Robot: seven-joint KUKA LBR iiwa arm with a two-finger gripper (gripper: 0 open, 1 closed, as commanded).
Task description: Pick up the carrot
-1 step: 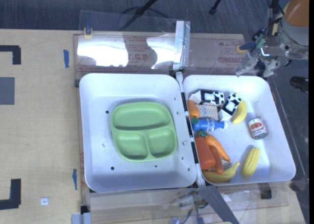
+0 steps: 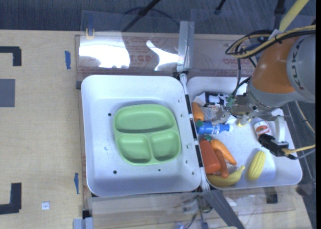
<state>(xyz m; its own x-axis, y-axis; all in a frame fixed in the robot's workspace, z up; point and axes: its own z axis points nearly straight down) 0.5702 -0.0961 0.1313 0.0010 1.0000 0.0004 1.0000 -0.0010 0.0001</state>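
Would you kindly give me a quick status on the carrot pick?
Gripper low in right bin, above the clutter. Carrot lies loose, not held. Banana, red block crowd it.

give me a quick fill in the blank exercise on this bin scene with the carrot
1. The green divided tray lies in the ____ bin.
2. The carrot lies in the same bin as the banana and the ____ ear of corn.
3. The tray has ____ compartments.
4. The gripper hangs over the ____ bin.

Missing words: left; yellow; three; right
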